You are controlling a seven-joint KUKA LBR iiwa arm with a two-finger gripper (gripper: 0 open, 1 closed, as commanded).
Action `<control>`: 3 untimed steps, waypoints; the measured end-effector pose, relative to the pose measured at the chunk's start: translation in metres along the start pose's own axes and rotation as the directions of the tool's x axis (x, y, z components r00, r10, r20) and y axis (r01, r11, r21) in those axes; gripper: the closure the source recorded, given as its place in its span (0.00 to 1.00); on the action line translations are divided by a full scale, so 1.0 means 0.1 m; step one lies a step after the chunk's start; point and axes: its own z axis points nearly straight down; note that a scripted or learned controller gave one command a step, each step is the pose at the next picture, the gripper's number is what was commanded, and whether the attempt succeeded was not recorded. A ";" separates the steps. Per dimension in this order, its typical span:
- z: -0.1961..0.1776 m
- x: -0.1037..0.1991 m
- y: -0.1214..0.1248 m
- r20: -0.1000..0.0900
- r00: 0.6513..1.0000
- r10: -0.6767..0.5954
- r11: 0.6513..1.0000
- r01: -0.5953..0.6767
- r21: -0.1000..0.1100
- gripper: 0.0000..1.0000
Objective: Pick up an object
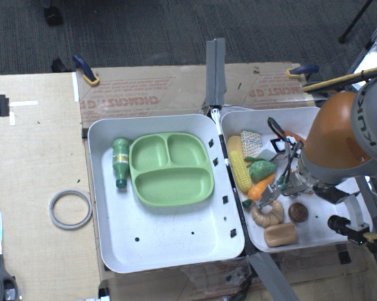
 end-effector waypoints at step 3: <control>0.02 -0.31 0.79 0.002 0.994 -0.113 0.994 0.113 -0.002 0.00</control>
